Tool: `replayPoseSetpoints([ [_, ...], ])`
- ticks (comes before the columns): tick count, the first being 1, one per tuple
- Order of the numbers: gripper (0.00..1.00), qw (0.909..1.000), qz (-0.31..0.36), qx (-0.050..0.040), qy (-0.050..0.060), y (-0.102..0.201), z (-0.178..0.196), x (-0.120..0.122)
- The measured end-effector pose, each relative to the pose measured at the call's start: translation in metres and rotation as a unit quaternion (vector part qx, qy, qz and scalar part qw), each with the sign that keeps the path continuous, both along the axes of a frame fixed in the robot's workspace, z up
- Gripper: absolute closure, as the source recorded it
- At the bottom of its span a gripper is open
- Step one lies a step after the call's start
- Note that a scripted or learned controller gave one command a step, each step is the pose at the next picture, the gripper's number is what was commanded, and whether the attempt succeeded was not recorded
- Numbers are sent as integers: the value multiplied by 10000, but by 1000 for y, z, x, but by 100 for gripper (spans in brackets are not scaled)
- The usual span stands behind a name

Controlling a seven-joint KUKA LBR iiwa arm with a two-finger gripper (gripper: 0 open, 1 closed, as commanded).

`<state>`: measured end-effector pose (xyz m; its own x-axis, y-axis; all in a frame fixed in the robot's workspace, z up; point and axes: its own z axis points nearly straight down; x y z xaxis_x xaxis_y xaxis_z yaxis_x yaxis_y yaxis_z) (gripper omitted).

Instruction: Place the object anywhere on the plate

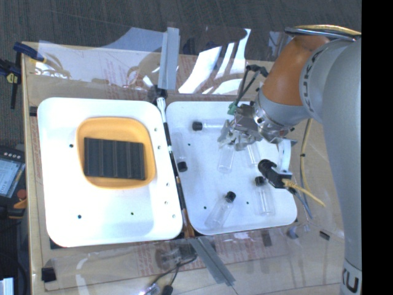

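Gripper low over right bin, near its far edge; cannot tell how it stands. Clear vials with black caps scattered in right bin: one near front edge. Yellow plate with dark ridged insert in left bin

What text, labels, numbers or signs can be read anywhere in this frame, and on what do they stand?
"KU": white letters on the grey arm near the bottom edge, cut off by the frame.
Small device screen at the left edge: lit, but too small and blurred to read.
Clear vials in the right bin and the yellow plate in the left bin: no legible markings.
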<state>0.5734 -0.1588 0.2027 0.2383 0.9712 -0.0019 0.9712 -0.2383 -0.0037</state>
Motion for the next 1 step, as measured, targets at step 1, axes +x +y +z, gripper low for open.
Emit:
replayPoseSetpoints([
  [1,100,9995,321,8,12,64,5,-23],
])
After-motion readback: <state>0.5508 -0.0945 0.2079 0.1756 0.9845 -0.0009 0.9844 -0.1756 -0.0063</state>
